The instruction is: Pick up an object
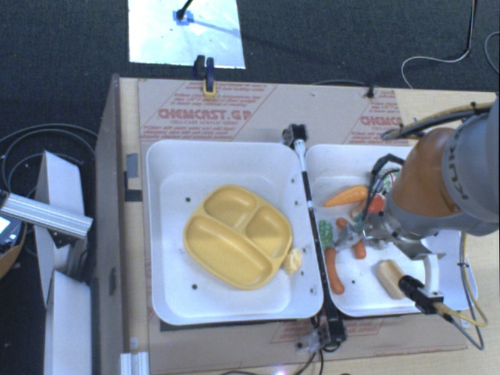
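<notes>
The right bin (351, 307) holds several toy foods. An orange carrot (345, 196) lies near its far left. A green piece (325, 233) sits by the left wall, and a long red sausage (334, 272) lies just in front of it. A shorter red sausage (359, 249) and a tan bread roll (387, 276) lie closer to the arm. My gripper (362, 228) is down low in this bin, right above the short sausage and just right of the green piece. The wrist hides what lies under it.
The left bin (168, 209) bears a yellow divided plate (238, 235), with a small pale yellow piece (292, 261) at its right wall. A black divider rail (312, 217) runs between the bins. The grey-and-orange arm (437, 182) covers the right bin's far right part.
</notes>
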Robot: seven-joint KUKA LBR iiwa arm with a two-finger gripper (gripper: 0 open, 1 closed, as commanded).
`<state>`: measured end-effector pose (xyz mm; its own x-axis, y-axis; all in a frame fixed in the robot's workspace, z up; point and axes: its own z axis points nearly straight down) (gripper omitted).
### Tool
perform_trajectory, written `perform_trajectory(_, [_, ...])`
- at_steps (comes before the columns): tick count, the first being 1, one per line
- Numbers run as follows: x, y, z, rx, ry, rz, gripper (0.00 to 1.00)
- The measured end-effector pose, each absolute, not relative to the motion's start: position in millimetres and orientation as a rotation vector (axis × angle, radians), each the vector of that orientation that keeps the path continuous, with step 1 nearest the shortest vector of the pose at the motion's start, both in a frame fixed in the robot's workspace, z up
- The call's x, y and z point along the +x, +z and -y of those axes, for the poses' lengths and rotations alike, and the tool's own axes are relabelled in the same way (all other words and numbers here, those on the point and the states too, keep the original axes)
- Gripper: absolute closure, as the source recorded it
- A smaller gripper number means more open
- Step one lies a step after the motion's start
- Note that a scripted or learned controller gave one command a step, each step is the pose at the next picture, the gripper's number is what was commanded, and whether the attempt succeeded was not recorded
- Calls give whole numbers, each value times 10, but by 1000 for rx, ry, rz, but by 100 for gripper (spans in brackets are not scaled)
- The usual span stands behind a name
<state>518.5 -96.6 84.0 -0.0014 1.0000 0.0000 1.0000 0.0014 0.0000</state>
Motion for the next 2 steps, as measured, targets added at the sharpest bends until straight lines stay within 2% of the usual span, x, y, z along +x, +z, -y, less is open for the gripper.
perform_trajectory(1, [5195, 949, 965, 2218, 3, -2223, 100])
perform_trajectory(2, [5008, 1847, 534, 2216, 3, -2224, 100])
